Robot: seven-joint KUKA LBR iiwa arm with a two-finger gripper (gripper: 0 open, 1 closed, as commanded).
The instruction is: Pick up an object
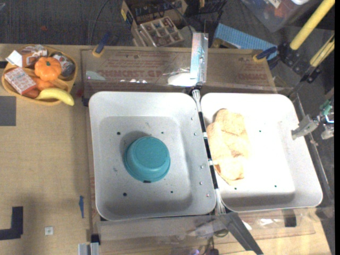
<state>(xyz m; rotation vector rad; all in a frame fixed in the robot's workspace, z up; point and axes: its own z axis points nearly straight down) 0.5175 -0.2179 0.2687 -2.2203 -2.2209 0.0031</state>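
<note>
A teal bowl [147, 158] lies upside down in the middle of the left bin [106, 116]. A pale tan, crumpled, cloth-like object [229, 142] lies along the left side of the right bin [276, 110], close to the divider between the bins. My gripper [309, 126] shows as a grey metal part at the right rim of the right bin, well to the right of the tan object and apart from it. Nothing is seen held in it.
A basket [10, 81] holding a toy pumpkin [48, 69], a banana [56, 95] and small boxes stands at the bench's far left. A cardboard wall [143, 68] runs behind the bins. A yellow pole [313, 16] slants at the top right.
</note>
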